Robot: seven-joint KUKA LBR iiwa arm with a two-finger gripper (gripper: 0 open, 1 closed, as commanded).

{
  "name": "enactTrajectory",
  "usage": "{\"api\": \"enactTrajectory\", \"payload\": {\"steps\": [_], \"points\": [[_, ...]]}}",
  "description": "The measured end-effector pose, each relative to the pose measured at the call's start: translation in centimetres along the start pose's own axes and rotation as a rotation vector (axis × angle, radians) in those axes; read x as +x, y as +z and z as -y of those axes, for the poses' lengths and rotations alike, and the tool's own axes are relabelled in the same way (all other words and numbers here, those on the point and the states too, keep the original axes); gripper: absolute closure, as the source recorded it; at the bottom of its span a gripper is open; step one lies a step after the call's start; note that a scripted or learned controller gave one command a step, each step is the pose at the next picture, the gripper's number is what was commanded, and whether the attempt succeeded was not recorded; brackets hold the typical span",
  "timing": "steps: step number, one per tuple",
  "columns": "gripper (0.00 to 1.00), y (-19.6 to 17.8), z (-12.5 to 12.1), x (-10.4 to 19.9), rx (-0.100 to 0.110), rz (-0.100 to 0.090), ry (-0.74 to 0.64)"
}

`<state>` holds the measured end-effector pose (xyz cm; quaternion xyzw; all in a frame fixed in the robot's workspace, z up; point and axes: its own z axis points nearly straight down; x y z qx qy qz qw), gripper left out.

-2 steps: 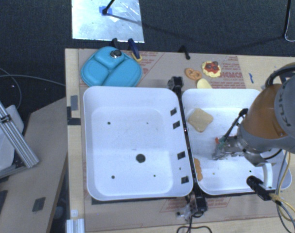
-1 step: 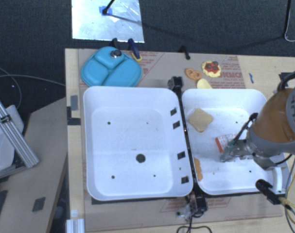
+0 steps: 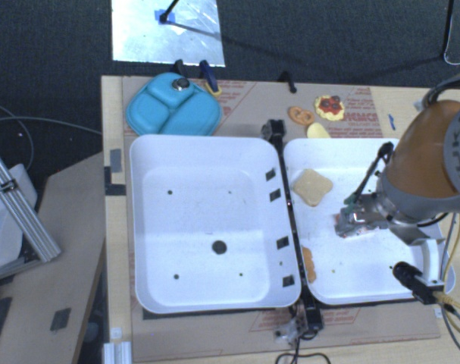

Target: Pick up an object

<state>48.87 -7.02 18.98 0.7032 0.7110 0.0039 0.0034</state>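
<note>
My gripper [image 3: 351, 224] hangs over the middle of the right bin [image 3: 343, 287], reaching in from the right on the grey and orange arm. A tan slice of toy bread [image 3: 312, 186] lies in the right bin's upper left, apart from the gripper and up-left of it. A small orange-brown piece [image 3: 308, 265] lies against that bin's left wall, lower down. A small dark round thing [image 3: 220, 247] sits near the middle of the left bin [image 3: 161, 294].
Behind the bins on the bench lie a blue divided plate [image 3: 173, 106], a pretzel-like toy [image 3: 300, 115], a round red and yellow toy [image 3: 330, 107] and a pale yellow piece [image 3: 317, 131]. A metal frame [image 3: 17, 211] stands at the left.
</note>
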Motion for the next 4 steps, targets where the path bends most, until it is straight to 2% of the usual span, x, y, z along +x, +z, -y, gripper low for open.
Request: {"api": "enactTrajectory", "payload": {"steps": [1,2,3,4], "points": [[1.0,6.5,0.3,-1.7,0.008,0.0,0.009],[1.0,10.4,0.3,-1.3,0.007,0.001,0.01],[1.0,10.3,-5.4,-2.7,0.006,0.0,0.005],[1.0,10.4,-9.1,-1.4,0.004,0.002,0.006]]}}
